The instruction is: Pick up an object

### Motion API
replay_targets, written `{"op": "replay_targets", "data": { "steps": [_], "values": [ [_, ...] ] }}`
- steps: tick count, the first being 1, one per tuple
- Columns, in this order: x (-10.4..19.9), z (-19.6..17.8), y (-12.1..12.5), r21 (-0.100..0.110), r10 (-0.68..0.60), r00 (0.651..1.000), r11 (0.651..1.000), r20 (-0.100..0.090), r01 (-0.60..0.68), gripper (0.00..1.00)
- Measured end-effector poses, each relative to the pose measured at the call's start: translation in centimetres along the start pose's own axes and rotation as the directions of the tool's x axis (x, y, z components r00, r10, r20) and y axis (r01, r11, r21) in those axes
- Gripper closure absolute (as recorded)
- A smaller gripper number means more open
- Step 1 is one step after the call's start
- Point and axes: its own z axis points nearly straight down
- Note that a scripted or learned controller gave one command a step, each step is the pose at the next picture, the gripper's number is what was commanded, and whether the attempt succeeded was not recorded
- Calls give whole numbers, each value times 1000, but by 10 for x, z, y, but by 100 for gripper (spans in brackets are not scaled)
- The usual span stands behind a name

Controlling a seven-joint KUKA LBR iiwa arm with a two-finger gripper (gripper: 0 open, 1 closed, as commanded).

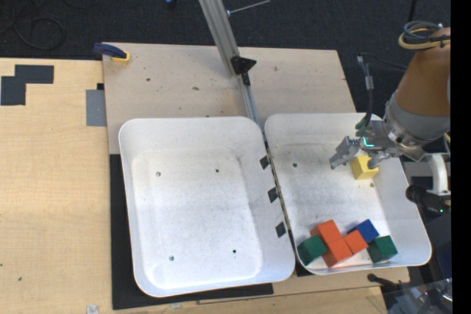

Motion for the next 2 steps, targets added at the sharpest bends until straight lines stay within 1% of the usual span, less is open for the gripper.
{"op": "replay_targets", "data": {
  "steps": [1, 2],
  "values": [
    [-1, -2, 1, -5, 1, 1000, 1000, 1, -1, 0],
    [-8, 59, -3, 2, 2, 1000, 1000, 1, -2, 0]
  ]
}}
